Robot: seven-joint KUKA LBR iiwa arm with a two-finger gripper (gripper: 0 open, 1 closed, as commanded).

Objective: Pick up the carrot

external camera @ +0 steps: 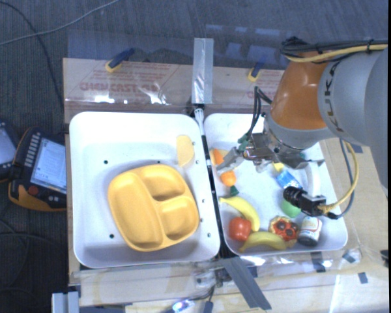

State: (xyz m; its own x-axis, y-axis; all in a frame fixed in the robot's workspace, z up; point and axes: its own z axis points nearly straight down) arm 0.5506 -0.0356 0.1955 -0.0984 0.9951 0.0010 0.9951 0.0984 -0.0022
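Observation:
The carrot (227,178), small and orange with a green top pointing toward the front, lies at the left side of the right bin (332,237). My gripper (240,156) hangs just above and slightly behind it, close to the bin's left wall, and nothing shows in its grasp. The grey arm with its orange band reaches in from the right over the back of that bin.
Another orange piece (216,156) lies behind the carrot. Two bananas (243,207), a tomato (240,228), a round toy (283,227), a can (308,230), a green item (289,207) and a blue bottle (285,177) crowd the right bin. The left bin (91,142) holds a yellow divided plate (153,207) and a pale yellow piece (184,150).

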